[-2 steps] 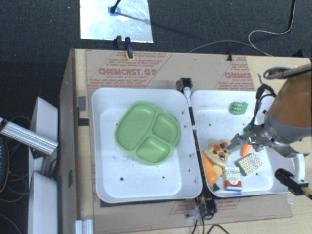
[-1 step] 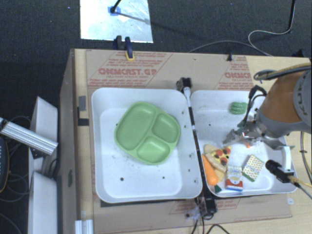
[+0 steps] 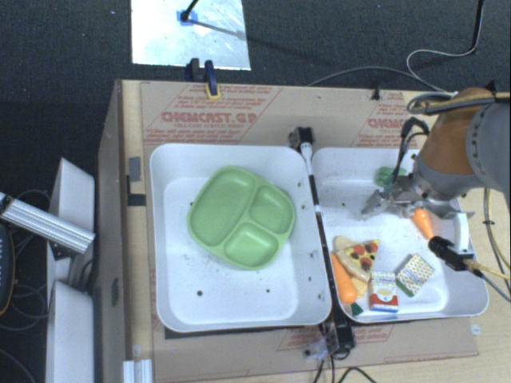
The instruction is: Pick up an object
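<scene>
The gripper (image 3: 382, 202) sits low in the right bin (image 3: 351, 170), and whether it is spread or pressed together cannot be told from this angle; nothing visibly sits in it, so the pick looks not yet done. A green object (image 3: 389, 175) lies just behind it. Nearer the camera from it lie the pizza slice (image 3: 358, 255), carrot (image 3: 344, 278), small carton (image 3: 384, 291) and patterned box (image 3: 415, 274).

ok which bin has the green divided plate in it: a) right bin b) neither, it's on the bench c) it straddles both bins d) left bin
d: the green divided plate lies flat inside the left bin, while the toy pizza slice and small cartons sit in the right bin.
</scene>
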Motion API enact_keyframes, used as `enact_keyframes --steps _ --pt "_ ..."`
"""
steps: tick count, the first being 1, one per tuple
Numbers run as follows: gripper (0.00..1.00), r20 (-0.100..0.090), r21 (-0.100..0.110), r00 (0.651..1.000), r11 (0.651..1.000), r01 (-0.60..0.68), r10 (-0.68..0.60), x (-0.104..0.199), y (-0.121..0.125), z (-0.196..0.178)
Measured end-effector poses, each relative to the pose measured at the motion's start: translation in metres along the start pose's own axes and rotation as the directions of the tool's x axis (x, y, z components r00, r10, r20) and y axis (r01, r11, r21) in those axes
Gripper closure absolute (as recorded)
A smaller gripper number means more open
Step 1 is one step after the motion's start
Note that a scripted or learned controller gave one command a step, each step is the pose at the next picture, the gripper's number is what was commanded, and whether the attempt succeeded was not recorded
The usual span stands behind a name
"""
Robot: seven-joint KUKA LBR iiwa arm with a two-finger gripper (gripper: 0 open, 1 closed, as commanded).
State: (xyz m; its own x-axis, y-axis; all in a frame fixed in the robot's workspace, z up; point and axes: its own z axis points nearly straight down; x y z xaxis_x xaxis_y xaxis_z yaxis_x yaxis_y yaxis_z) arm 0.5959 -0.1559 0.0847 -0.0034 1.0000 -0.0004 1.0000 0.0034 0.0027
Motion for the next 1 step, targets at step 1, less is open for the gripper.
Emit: enact_keyframes --steps 1 --pt "0.0 -0.005 -0.006 1.0 1.0 0.005 -0.005 -0.0345 0.0497 -0.0019"
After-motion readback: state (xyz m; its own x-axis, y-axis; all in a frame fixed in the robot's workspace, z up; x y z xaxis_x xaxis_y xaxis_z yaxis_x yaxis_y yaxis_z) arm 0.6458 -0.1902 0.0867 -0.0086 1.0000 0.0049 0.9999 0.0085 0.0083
